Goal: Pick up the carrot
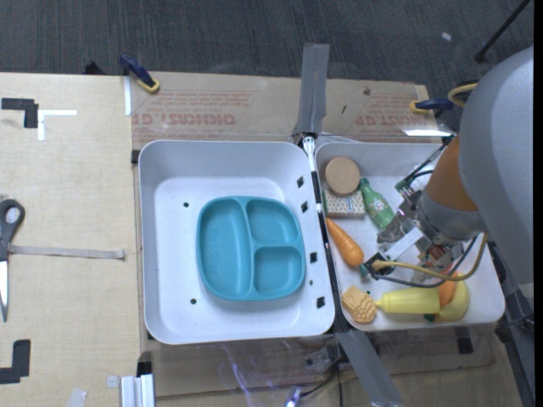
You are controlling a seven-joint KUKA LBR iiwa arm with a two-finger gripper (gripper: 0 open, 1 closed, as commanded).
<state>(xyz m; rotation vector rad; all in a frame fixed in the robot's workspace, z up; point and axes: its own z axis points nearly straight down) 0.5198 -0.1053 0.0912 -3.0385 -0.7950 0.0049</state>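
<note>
Jaws in right bin (386, 151), open or closed unclear; carrot (345, 241) just beside them.

Bulky smooth grey arm (509, 134), orange band (446, 179), pale metal claw (393, 242)

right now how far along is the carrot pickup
Done: nothing yet. The orange tapered carrot lies on the floor of the right-hand shallow white bin, near its left wall. In hand: the pincer hangs low just right of the carrot, with nothing seen in it. Left: get onto the carrot, grasp it and lift.
</note>
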